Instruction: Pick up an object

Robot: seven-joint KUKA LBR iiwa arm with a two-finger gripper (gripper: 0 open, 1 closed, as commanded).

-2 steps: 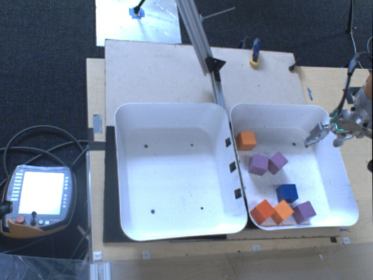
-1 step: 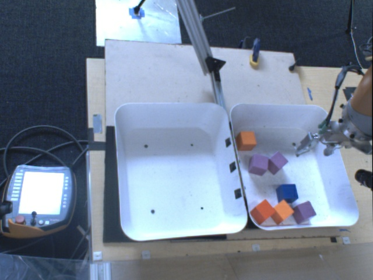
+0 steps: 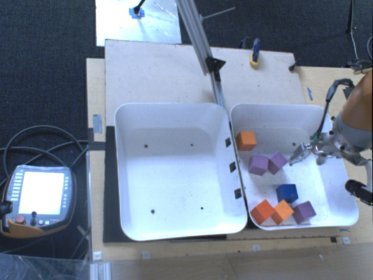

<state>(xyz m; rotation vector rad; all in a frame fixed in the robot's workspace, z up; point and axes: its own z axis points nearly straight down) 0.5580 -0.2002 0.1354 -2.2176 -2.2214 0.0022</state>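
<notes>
Bench: wooden top (image 3: pixel 268 255), two white bins side by side.
Right bin (image 3: pixel 280 118): seven blocks, orange, purple and blue.
Left bin (image 3: pixel 175 174): no blocks inside.
Gripper (image 3: pixel 303 152): just right of nearest purple block (image 3: pixel 278 161); nothing visibly held; open or shut, cannot tell.
Risk: blocks sit touching, so likely to nudge neighbours or close on an edge.
Hidden: arm cut off at right; fingertips too small to read.
</notes>
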